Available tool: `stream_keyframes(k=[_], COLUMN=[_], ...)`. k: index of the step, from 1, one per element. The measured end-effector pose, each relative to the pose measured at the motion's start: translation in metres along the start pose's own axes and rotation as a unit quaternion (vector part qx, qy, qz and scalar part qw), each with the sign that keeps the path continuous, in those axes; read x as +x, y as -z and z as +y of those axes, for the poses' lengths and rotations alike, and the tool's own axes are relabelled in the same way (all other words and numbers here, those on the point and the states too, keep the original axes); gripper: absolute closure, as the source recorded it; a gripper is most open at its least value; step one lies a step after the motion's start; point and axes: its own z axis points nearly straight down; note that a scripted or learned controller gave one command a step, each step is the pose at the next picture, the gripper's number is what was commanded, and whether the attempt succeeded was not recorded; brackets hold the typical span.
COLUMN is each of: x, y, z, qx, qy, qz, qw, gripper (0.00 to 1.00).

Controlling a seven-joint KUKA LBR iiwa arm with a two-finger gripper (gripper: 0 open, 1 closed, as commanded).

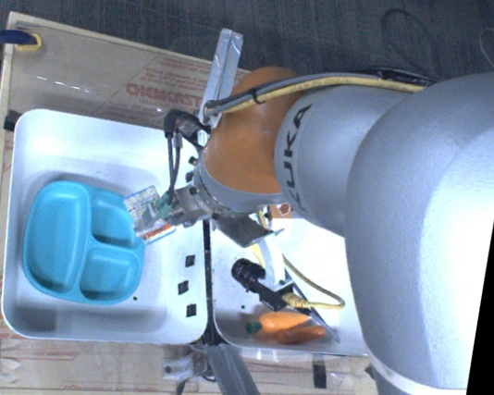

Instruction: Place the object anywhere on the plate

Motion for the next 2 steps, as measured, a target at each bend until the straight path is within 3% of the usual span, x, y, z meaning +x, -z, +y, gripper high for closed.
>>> stream_keyframes(k=[1, 2], x=[0.0772, 0.0768], y=[-0.0122, -0.0121], z=[0.0079, 0.0079], qx=[0.001, 0.001], qy=[0.015, 0.014], qz=[0.000, 0.000], qw=[0.9999, 0.9999], gripper=[1.00, 0.00])
